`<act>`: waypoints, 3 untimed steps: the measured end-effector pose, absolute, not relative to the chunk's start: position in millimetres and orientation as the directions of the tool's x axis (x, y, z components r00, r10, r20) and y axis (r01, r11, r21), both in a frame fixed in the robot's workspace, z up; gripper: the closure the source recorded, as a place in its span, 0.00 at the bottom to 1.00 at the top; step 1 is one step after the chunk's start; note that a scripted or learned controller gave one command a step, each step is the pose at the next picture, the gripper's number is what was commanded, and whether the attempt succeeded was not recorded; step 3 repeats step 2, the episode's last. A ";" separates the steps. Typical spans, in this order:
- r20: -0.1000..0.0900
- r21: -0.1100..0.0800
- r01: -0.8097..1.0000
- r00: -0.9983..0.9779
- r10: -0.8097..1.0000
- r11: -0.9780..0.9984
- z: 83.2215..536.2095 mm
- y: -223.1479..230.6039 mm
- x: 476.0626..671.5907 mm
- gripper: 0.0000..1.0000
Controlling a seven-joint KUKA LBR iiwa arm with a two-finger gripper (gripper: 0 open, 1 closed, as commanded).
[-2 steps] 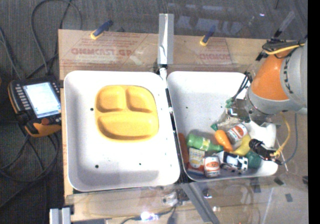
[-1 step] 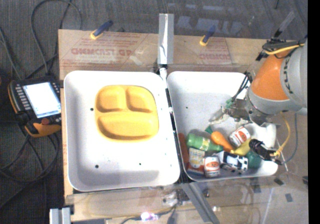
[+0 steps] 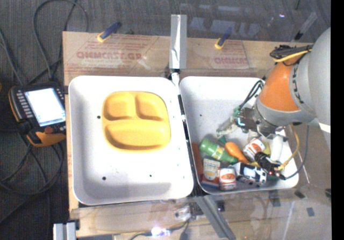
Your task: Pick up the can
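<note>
Found nearest the camera, against the near wall of the right bin (image 3: pixel 293 180), the can (image 3: pixel 228 178): small, red label, in a tight heap. Touched on its left a yellow-labelled tin or box (image 3: pixel 211 168), and on its right a black-and-white toy cow (image 3: pixel 259 174). Just behind these, noted a green bottle (image 3: pixel 215 150) and an orange carrot-like piece (image 3: pixel 236 151), lying close together.

Further back, saw the gripper (image 3: pixel 241 120) above the middle of the same bin, beyond the heap and apart from the can. Could not tell if released or clenched; saw nothing held in it. Judged the step as the approach only, with the grasp not yet made.

For the next move, judged necessary: to travel toward the near wall, to come down straight over the can, and to close without catching the cow or the tin, because of very little free room.

In the left bin (image 3: pixel 80 142), noted a yellow compartment tray (image 3: pixel 136 121). Farthest, noted brown cardboard (image 3: pixel 140 51).
</note>
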State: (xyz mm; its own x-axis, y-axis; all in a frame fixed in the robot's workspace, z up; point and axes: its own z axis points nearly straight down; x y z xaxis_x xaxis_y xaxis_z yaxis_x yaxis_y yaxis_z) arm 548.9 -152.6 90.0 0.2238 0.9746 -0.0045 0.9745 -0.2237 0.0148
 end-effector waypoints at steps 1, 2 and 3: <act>-0.004 0.015 0.975 0.224 0.975 -0.224 90.0 -152.5 548.9 0.00; -0.005 -0.002 0.929 0.370 0.929 -0.370 233.0 -142.9 494.6 0.00; -0.005 -0.002 0.929 0.370 0.929 -0.370 233.0 -142.9 494.6 0.00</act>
